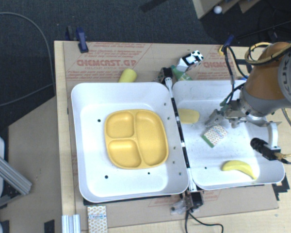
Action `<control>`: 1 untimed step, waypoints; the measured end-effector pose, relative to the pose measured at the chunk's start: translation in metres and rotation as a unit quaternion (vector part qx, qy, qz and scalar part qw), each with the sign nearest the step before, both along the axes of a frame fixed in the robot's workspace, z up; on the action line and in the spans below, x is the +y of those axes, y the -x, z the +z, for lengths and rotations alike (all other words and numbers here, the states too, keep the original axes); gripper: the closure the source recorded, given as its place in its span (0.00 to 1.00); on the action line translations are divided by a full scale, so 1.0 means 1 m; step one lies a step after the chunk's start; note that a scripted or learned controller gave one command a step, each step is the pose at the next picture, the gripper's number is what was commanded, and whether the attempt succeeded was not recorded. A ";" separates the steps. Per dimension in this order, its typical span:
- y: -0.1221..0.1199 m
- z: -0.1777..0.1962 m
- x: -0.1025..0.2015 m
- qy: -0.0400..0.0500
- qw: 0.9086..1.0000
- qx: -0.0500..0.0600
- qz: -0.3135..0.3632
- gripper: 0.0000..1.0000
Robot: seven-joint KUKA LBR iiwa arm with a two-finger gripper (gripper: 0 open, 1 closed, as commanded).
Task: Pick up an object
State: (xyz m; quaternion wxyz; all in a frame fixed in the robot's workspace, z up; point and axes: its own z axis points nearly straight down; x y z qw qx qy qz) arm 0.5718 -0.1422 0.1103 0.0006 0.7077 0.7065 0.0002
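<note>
The right bin [262, 89] holds three things. A pale yellow rounded piece [188, 115] lies by its left wall, a small green-and-white packet [214, 135] rests near the middle, and a yellow banana [239, 168] lies near the front edge. My gripper [224, 118] hangs low over the right bin, just above and behind the packet and to the right of the yellow piece. Nothing can be seen held in it. The orange-banded arm [266, 79] reaches in from the right.
The left bin [87, 130] carries a yellow divided plate [136, 139]. Behind the bins, a yellow object [128, 75] and a black-and-white item [191, 58] lie on the bench. A blue clamp [81, 39] sits at the back left, and cables run along the right.
</note>
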 end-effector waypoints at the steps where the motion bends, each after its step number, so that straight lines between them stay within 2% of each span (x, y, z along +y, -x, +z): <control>1: 0.020 -0.020 0.039 0.004 1.000 -0.008 0.000 0.00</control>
